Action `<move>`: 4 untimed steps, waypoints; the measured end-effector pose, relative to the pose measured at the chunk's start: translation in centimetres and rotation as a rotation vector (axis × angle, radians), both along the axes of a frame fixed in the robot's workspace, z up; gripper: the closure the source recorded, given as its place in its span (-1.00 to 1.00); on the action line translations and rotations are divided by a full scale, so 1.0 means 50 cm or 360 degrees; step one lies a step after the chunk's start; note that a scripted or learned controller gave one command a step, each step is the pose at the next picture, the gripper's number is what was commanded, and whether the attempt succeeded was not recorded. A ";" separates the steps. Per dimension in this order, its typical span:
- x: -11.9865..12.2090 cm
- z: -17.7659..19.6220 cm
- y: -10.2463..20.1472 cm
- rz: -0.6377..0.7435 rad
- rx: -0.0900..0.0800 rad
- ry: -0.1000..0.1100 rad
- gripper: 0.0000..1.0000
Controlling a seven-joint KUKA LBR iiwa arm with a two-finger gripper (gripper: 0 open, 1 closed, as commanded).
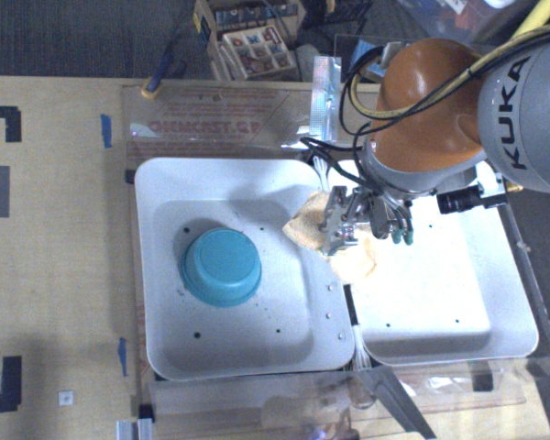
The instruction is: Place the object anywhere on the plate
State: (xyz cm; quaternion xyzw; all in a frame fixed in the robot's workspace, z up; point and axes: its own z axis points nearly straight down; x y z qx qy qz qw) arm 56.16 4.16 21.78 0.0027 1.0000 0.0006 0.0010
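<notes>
Over bin divider, pincer [341,232] grips pale flat object [304,229]; blue bowl [222,266] left, well apart

Grey KUKA arm [522,117] with an orange band [426,108]

The grey link carries "KUKA" in dark letters; the orange band below it is rounded and glossy. Black and yellow cables [440,71] loop over the band. A small black block sits beside the wrist. The claw [371,223] is bare metal, with teal-tipped prongs alongside it.
</notes>
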 end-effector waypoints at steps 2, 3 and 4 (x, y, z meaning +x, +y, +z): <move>-0.026 0.003 0.197 0.0006 0.0003 -0.0007 1.00; -0.072 0.012 0.290 0.0008 0.0001 0.0000 1.00; -0.072 0.012 0.289 0.0008 0.0001 -0.0001 -1.00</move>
